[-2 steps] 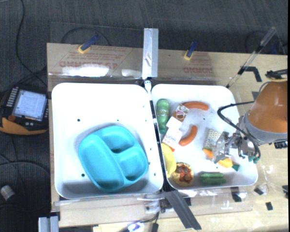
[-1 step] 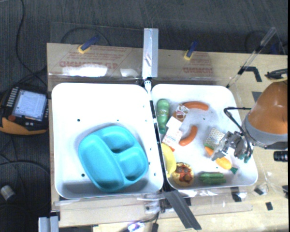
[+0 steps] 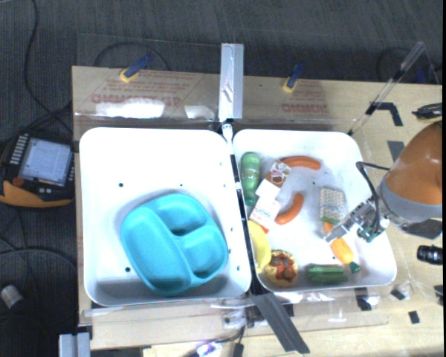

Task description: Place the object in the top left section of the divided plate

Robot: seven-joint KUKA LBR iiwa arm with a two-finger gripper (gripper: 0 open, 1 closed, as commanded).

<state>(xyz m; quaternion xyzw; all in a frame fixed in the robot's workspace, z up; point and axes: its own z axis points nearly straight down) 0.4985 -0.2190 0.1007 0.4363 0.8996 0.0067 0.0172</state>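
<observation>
A light blue divided plate (image 3: 143, 261) lies in the left bin (image 3: 104, 162), turned at an angle, with nothing in its three sections. Toy foods fill the right bin (image 3: 334, 143). My gripper (image 3: 359, 224) hangs low over that bin's right side, just above and to the right of an orange carrot-like piece (image 3: 341, 249) and beside a grey textured block (image 3: 331, 201). No object is visible between the fingers.
In the right bin lie a green cucumber (image 3: 250, 166), two orange sausages (image 3: 301, 162) (image 3: 290, 208), a white packet (image 3: 265, 200), a yellow banana (image 3: 259, 247), a red-yellow item (image 3: 282, 267) and a dark green vegetable (image 3: 325, 274). A ridge (image 3: 238, 199) divides the bins.
</observation>
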